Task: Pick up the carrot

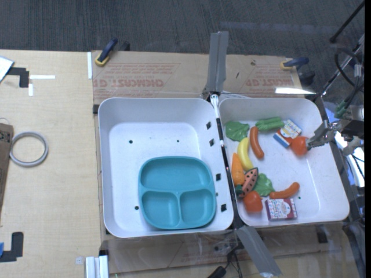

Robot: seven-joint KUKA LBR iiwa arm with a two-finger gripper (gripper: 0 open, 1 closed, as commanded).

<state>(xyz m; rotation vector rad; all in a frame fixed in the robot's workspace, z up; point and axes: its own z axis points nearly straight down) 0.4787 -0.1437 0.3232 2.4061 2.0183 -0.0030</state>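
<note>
Two white bins [108, 172] sit side by side on the surface. Nearest in the right bin [333, 204] lie one red carton [280, 209], its print too small to read, and one tomato [252, 201]. Just beyond them, the single carrot [285, 190] lies free. One teal plate [177, 191] fills the left bin. Farther right, the tool [320, 137] touches an orange-red ball [299, 146]; whether it is apart or together I cannot tell. Cardboard [145, 74] behind reads "CHEMCAST", upside down.

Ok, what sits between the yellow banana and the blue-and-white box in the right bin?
The red sausage, between banana and box, seen in the camera view.
</note>
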